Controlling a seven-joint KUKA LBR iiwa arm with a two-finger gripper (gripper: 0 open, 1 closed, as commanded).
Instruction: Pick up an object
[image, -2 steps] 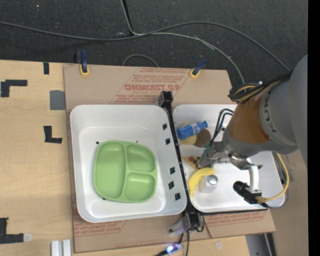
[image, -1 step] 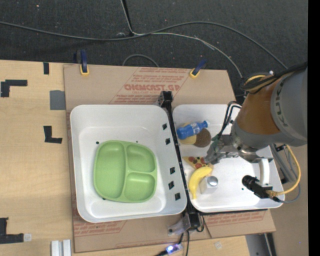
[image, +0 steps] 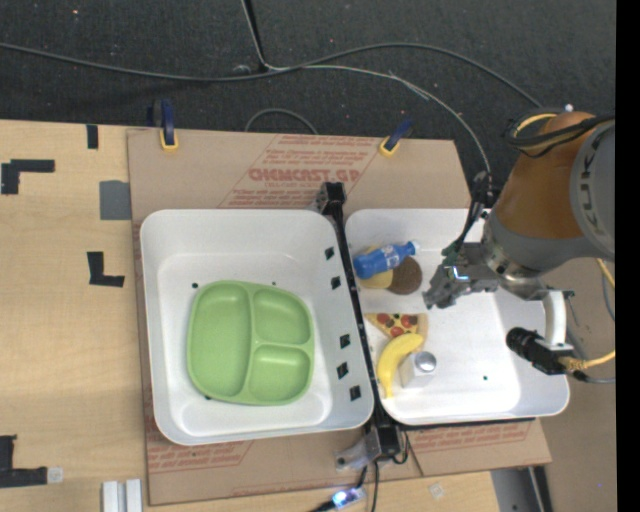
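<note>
The right bin (image: 500, 395) holds a blue bottle (image: 383, 259), a brown round item (image: 405, 277), a pizza slice (image: 399, 324), a yellow banana (image: 394, 362) and a small silver cap (image: 425, 363), all near its left wall. My gripper (image: 443, 290) hangs over the right bin, just right of the brown item and above the pizza slice. Its tips point down and left. I see nothing between them.
A green divided plate (image: 250, 341) lies in the left bin (image: 165, 260). A black divider (image: 344, 300) runs between the bins. The arm's grey and orange body (image: 550, 205) covers the right bin's upper right. Cables cross the dark floor behind.
</note>
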